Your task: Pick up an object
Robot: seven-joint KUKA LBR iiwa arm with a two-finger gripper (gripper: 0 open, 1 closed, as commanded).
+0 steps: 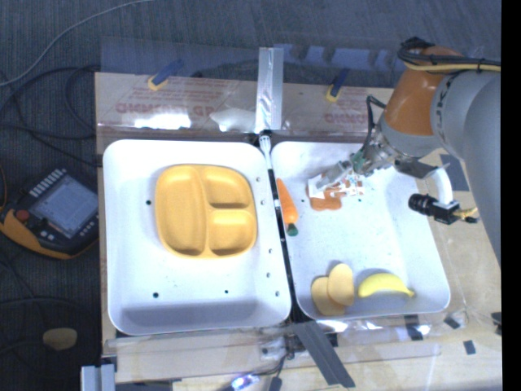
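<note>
The gripper (330,177) reaches down into the right bin (423,243) from the two o'clock side, its tips at a small orange-and-white object (334,195) lying toward the bin's twelve o'clock end; whether it is pinching the piece cannot be told. A carrot (286,206) lies along the bin's nine o'clock wall, long axis running twelve to six, green end at six. A banana (384,284) and a tan piece (334,288) rest at six o'clock. The left bin (130,243) holds a yellow divided tray (205,210).
</note>
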